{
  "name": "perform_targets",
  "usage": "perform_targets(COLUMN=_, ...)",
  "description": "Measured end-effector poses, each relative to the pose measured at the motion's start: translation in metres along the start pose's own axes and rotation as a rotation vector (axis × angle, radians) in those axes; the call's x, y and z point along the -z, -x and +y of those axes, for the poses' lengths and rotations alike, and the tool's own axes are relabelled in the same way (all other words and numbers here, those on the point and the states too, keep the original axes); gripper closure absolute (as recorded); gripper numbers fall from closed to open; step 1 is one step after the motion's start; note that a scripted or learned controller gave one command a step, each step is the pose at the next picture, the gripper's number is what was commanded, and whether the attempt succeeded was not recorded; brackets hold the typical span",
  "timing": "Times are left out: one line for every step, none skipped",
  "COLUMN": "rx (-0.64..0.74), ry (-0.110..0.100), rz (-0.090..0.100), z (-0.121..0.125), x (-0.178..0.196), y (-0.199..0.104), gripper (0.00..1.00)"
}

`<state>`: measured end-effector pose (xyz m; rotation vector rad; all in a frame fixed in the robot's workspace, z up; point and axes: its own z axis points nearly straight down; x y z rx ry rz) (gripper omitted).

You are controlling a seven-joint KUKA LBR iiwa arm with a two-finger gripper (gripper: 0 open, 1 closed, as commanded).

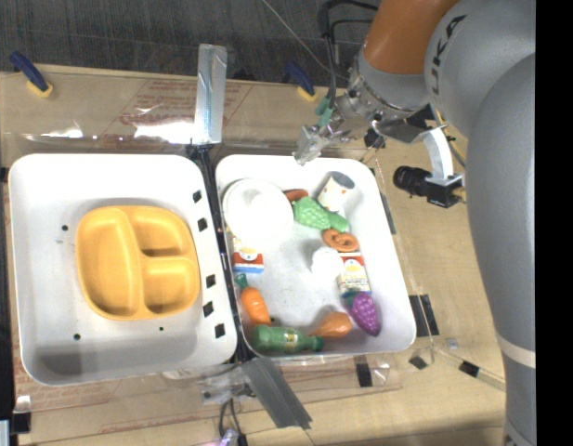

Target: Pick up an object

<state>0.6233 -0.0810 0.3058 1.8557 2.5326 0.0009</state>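
My gripper [314, 139] hangs over the back rim of the right bin [397, 286], clear of the toys below it. Inside that bin lie a white bowl [256, 207], a white cup [334, 190], a green bunch of grapes [314, 215], a brown pretzel [341, 241], a small carton [352, 275], purple grapes [365, 312], an orange carrot [254, 305] and a green bottle [286, 340]. I see no object in the gripper.
The left bin [35, 203] holds a yellow divided tray [139, 260]. A second small carton [248, 260] lies against the right bin's left wall. The grey arm takes up the right side of the view above the bench.
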Motion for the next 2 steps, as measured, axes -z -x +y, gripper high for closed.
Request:
perform_targets(rx=0.178, ry=-0.006, rz=0.005, z=-0.022, x=-0.090, y=-0.044, gripper=1.00)
perform_targets(rx=0.251, ry=0.001, rz=-0.001, z=0.028, x=-0.056, y=0.023, gripper=1.00)
